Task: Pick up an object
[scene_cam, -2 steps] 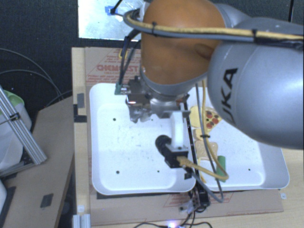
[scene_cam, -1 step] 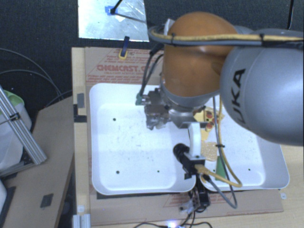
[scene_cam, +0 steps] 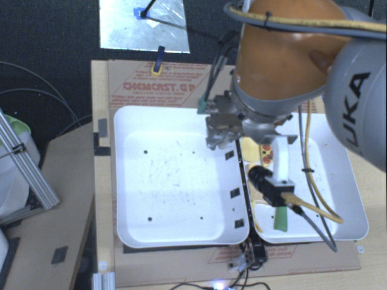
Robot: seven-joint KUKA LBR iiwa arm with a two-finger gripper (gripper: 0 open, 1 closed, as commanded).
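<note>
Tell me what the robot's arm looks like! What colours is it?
The arm is big, round and grey, with a shiny orange band and black letters on its side. A yellow cable loops over the orange part. Its gripper is small, grey metal.

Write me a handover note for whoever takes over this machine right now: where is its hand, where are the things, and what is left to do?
Gripper: low over the inner edge of the left-hand bin, by the divider between the bins. I cannot tell whether it holds anything.
Things: a green object lies near the front of the right-hand bin. A yellow and red item lies further back in that bin, partly hidden by the wrist.
Done: no pick is confirmed.
Left: grasp one object and lift it. Both visible candidates are in the right-hand bin, so the gripper probably needs to move across.
</note>
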